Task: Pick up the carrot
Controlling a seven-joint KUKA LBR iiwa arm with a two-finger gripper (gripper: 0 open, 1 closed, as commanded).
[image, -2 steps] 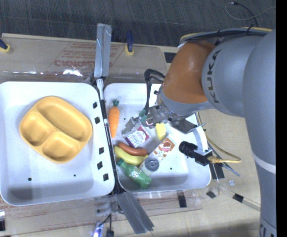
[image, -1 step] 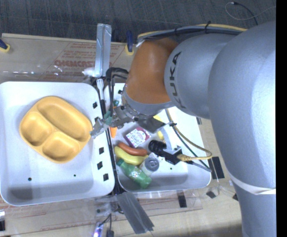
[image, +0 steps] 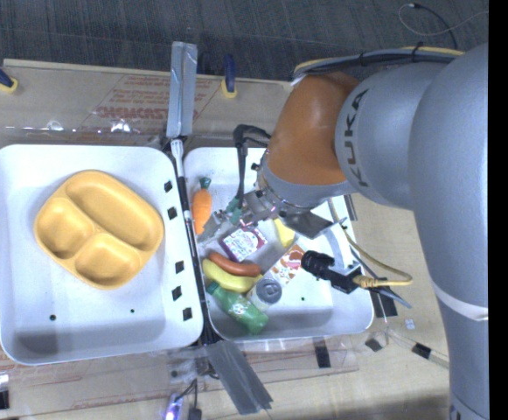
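The carrot is lying against the right bin's left wall; light, stiff, smooth, best gripped mid-body. The pincer's state cannot be told.

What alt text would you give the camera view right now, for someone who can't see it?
The arm hangs over the right bin, its gripper just right of the carrot, which lies at the bin's left wall. A hot dog, banana and bottle crowd the bin; the left bin holds a yellow tray.
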